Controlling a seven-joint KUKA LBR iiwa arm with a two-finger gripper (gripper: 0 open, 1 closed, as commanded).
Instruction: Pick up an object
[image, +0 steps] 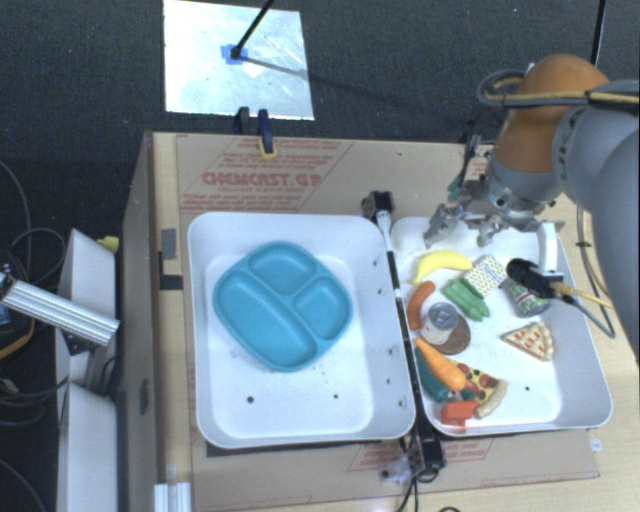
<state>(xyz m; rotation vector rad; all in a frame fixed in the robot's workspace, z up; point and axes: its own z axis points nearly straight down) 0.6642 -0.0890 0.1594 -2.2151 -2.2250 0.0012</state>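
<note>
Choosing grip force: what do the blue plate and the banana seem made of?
Blue plate: probably moulded plastic, one even colour, soft sheen, rounded dividers. Banana: likely a plastic toy, uniformly bright yellow and smooth, though the view cannot rule out real fruit.

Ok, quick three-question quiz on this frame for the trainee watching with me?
1. True or false: the blue divided plate lies in the left bin.
2. Which toy lies closest below the claw? A) pizza slice B) banana C) carrot
3. Fill in: the claw hovers over the far end of the ____ bin.

Key: 1 true; 2 B; 3 right.
</note>
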